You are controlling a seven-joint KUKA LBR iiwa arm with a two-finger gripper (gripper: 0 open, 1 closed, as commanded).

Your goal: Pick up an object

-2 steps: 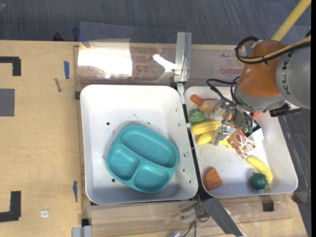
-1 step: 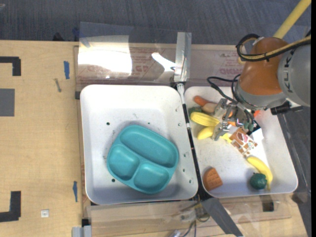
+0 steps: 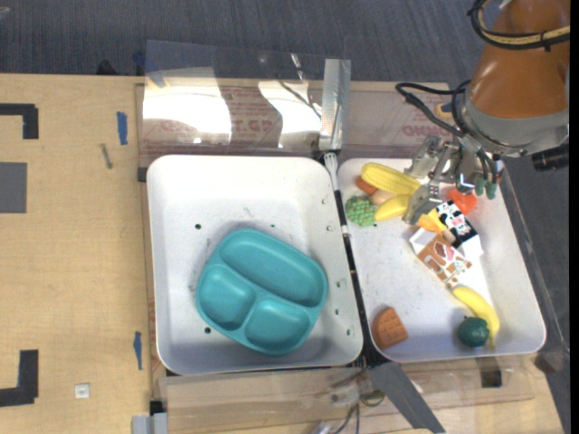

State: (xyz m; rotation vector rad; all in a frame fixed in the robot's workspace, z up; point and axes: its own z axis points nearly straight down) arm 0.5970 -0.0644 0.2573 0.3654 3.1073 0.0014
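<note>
Toys crowd the right bin [image 3: 520,269]: yellow corn [image 3: 387,178] and a green piece [image 3: 360,212] near the divider, a printed carton [image 3: 445,242] mid-bin, a banana [image 3: 477,306] and a brown piece [image 3: 390,327] toward the front. The tool [image 3: 432,191] hangs low at the corn's right end; its opening I cannot tell. A teal tray [image 3: 261,289] sits in the left bin [image 3: 172,242].

- The grey and orange robot arm [image 3: 525,61] was cut off by the top and right edges.
- The metal two-finger gripper [image 3: 432,188] sat in clutter, its finger state impossible to read.
- The small black-and-white carton [image 3: 455,222] was partly covered by the gripper.
- The orange item [image 3: 365,185] behind the yellow corn cob [image 3: 389,178] was mostly hidden and could not be identified.
</note>
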